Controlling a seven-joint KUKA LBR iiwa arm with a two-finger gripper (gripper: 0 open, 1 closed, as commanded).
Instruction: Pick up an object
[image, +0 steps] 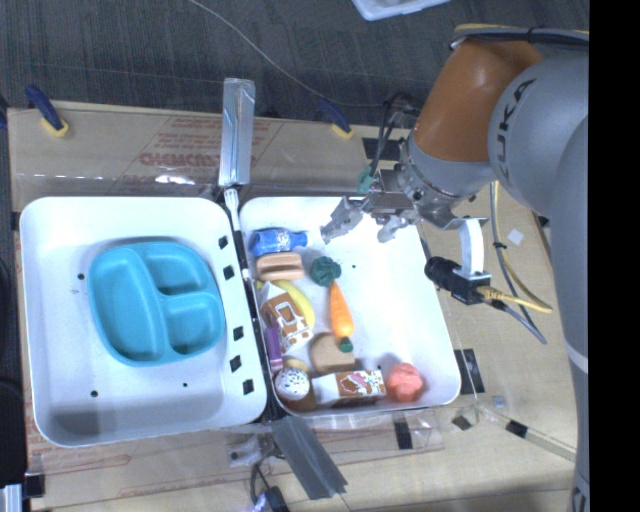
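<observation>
My gripper (361, 223) hangs over the upper part of the right bin (425, 290), fingers spread apart with nothing between them. One fingertip (334, 224) points toward the bin's top left, the other (389, 229) sits to its right. Below lie a blue bottle (276, 240), a hot dog (280, 266), a dark green piece (324, 269), a banana (295, 300), an orange carrot (341, 311), a brown-and-white box (285, 323), a bread piece (329, 351), a small carton (358, 383), a speckled ball (292, 381) and a pink lump (404, 381).
The left bin (60, 400) holds a blue divided tray (157, 300). A metal divider (236, 130) rises between the bins. Cables (510, 290) hang off the arm to the right of the bin. The right half of the right bin's floor is bare.
</observation>
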